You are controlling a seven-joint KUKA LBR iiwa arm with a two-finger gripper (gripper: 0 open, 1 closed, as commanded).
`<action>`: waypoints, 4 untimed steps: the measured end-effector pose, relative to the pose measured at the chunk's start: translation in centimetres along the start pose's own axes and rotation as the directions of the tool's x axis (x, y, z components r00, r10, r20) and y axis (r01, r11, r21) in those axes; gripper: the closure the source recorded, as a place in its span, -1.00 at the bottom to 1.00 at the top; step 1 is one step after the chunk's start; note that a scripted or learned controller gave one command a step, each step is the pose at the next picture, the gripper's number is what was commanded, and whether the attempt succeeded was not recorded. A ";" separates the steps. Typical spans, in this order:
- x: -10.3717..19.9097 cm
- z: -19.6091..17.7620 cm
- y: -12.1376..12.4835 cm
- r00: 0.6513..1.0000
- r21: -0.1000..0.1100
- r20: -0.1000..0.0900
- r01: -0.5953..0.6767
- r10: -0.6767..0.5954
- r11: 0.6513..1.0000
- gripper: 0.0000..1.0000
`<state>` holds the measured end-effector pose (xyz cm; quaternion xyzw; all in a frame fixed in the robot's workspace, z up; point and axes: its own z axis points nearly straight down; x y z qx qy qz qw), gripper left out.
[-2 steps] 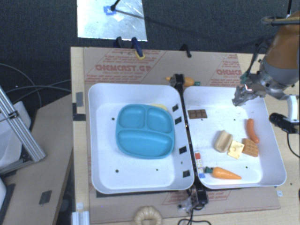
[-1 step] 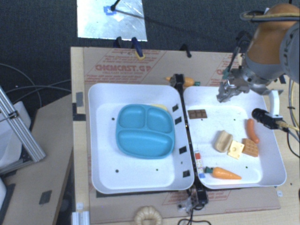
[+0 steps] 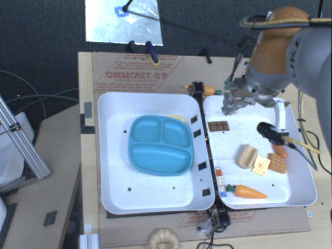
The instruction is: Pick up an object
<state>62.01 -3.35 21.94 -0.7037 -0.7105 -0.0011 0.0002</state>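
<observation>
Bench: a pale board on dark carpet fills the frame, bearing two shallow white bins side by side.
Arm: the grey arm (image 3: 306, 51) with its orange band enters from the upper right and hangs over the top of the right bin.
Left bin (image 3: 111, 154): centre-left of the frame; it holds a blue divided plate (image 3: 161, 144).
Right bin (image 3: 301, 188): centre-right; it holds the small items — any of them would serve as the object.
Gripper (image 3: 231, 108): just above the upper left part of the right bin's floor, holding nothing; whether it is spread or closed I cannot tell.
Chocolate bar (image 3: 218, 126): the nearest item, just below the gripper, lying flat; its long axis runs left to right across the frame.
Carrot (image 3: 250, 192): lower part of the right bin; long axis near level, its tip pointing right and slightly down.
Bread piece (image 3: 246, 155), cheese cube (image 3: 261, 164), waffle (image 3: 277, 163): clustered in the bin's middle, close together.
Doing the step well: my judgement — descend straight onto the chocolate bar and close across its short side, since it stands apart from the crowd.
</observation>
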 end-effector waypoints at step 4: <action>3.8 -1.5 -0.3 1.000 -0.002 0.001 -0.005 0.005 1.000 1.00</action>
